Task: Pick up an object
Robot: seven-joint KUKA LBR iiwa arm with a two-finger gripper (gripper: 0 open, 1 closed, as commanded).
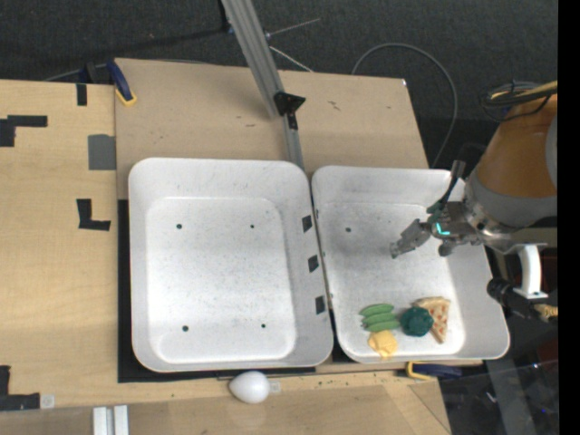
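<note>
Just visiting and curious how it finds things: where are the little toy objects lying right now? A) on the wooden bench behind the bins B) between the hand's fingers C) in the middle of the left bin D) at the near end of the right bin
D: the green pieces, yellow piece, dark teal piece and tan piece cluster at the near end of the right bin, apart from the hand.

Light fell evenly and fairly brightly from above, so the two white bins (217,261) came out pale and nearly washed of detail, though without hard glare. Shadows were soft and short: a faint grey smudge lay on the right bin's floor (381,234) under the gripper (419,239), and a thin dark line ran beneath the bins' outer rims. The picture was coarse and slightly soft throughout, the dark floor (136,16) at top grainy and underexposed.
</note>
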